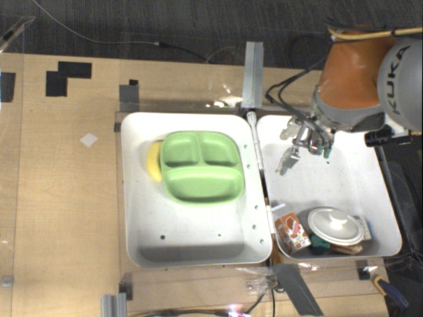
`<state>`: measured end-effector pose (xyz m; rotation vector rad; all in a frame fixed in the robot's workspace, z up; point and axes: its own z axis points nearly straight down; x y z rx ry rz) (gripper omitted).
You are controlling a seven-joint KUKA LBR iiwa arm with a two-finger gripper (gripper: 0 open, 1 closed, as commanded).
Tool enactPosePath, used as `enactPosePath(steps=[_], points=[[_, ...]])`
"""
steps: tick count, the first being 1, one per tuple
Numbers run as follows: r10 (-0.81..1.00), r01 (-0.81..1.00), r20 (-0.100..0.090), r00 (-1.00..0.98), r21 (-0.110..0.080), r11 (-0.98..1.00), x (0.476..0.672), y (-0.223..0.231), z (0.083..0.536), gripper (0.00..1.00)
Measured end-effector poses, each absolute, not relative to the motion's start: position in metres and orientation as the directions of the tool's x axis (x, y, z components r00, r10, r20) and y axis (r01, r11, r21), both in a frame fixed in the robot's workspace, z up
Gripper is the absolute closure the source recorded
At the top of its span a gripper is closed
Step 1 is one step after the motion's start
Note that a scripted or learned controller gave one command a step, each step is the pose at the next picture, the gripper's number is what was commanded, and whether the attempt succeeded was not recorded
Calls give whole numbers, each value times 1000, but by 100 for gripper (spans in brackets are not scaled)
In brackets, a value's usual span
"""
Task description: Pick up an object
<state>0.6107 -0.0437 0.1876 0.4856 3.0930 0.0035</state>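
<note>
My gripper (305, 158) hangs over the upper middle of the right bin (370, 177), above bare white floor. Its fingers are spread apart and open, with nothing between them. Along the right bin's front wall lie a small red and orange snack box (291, 232), a round silver lid (337, 225), a dark green item (320, 245) and a blue item (365, 228), all well in front of the gripper. In the left bin (192, 243), a green divided plate (201, 166) rests partly on top of a yellow banana (153, 161).
A metal divider rail (258, 164) runs between the two bins. The grey and orange arm (360, 78) reaches in from the upper right, with cables trailing behind it. The wooden bench (59, 197) spreads out to the left.
</note>
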Motion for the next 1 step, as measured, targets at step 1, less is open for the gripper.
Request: enactPosePath(steps=[1], points=[[217, 217, -14, -976, 1, 976, 565, -101, 89, 0]])
